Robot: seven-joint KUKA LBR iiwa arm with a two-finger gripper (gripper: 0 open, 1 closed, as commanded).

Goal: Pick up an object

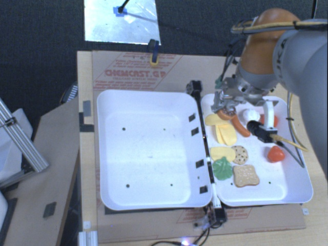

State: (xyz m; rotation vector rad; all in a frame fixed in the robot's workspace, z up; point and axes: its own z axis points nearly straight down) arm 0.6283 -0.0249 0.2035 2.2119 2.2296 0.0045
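My gripper [223, 104] hangs low over the back left corner of the right bin [294, 188]. Directly beneath it lie a brown-orange piece [224, 115] and a yellow piece [212, 120]. An orange sausage [240, 126] and yellow cheese slices [226, 134] sit just in front of it. A white round piece [249, 115] and a red piece [270, 120] lie to its right. Further forward are a red tomato [275, 154], a cookie [239, 154], a green leaf [222, 168] and a toast slice [246, 176].
The left bin [148, 147] stands beside the right one, with black clips [195, 131] along the shared wall. A shiny foil sheet [121, 13] lies behind the bench. The grey arm [302, 50] comes in over the right bin's back right.
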